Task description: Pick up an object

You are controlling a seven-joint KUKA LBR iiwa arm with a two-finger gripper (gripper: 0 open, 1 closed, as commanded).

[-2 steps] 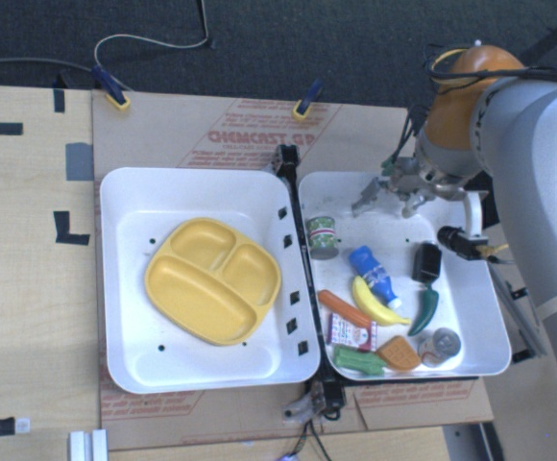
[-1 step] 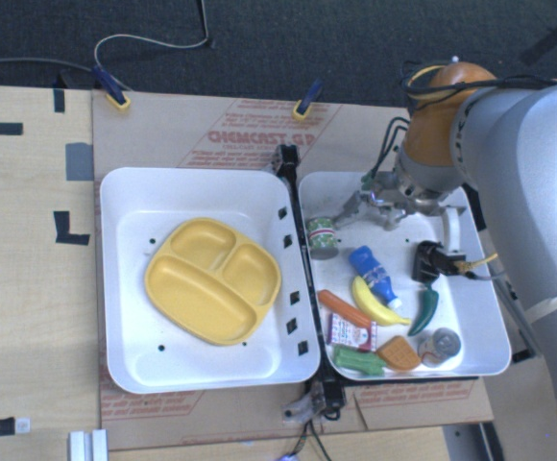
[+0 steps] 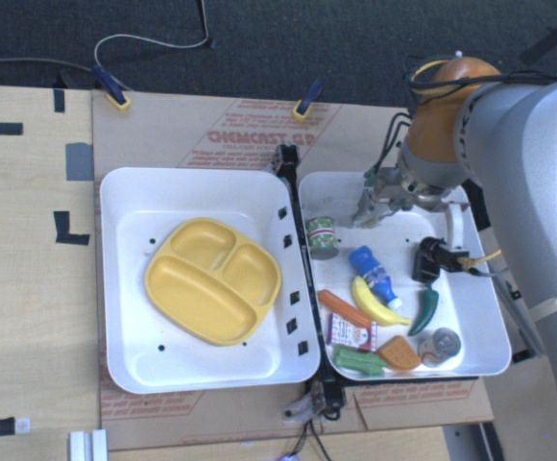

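The right bin (image 3: 471, 353) holds a small green can (image 3: 321, 236), a blue bottle (image 3: 372, 272), a yellow banana (image 3: 376, 303), an orange carrot (image 3: 344, 306), a red and white packet (image 3: 351, 332), a dark green chili (image 3: 424, 308), a green vegetable (image 3: 359, 360), an orange biscuit-like piece (image 3: 399, 353) and a grey round tin (image 3: 441, 344). My gripper (image 3: 369, 209) hangs over the bin's bare far part, right of the can and above the blue bottle. I see nothing held in it.
The left bin (image 3: 125, 334) holds a yellow divided plate (image 3: 214, 279). A black clamp (image 3: 285, 157) sits on the ridge between the bins. Blue and yellow clips (image 3: 111, 88) (image 3: 307, 104) pin the cardboard sheet behind. The arm covers the right bin's far right corner.
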